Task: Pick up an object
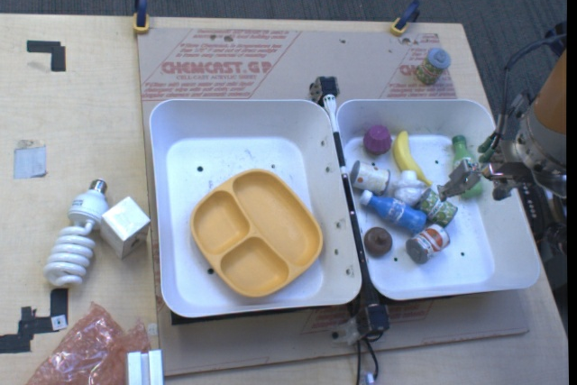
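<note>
Bench (81, 131): pale wood top carried a brown protective-film board (225, 68) held by two blue clamps at its far edge; both bins sat on that board.
Left bin (171, 149): white, shallow; held a yellow three-compartment plate (257, 232), lying flat and turned at an angle.
Right bin (478, 270): white, shallow; held the whole clutter of small objects, crowded toward its left and middle.
Arm (550, 117): entered from the right, orange band showing near the frame edge, wrist hanging over the right bin's right side.
Gripper (465, 178): sat low over the right bin, fingers pointing left; whether they were spread or closed could not be told, and nothing was seen between them.
Blue bottle (394, 210): lay on its side, left of and below the gripper, white cap toward the bin divider.
Banana (409, 156): yellow, lay up and left of the gripper, beside a purple ball (378, 139).
Green-labelled can (440, 208): just below the fingertips, nearest object to them.
Red-and-white can (428, 242): tipped over, below the green-labelled one.
Brown disc (378, 240): lay near the bin's left wall.
Outside the bins: spiral light bulb (74, 239) and a white cube (124, 224) sat left of the left bin.
</note>
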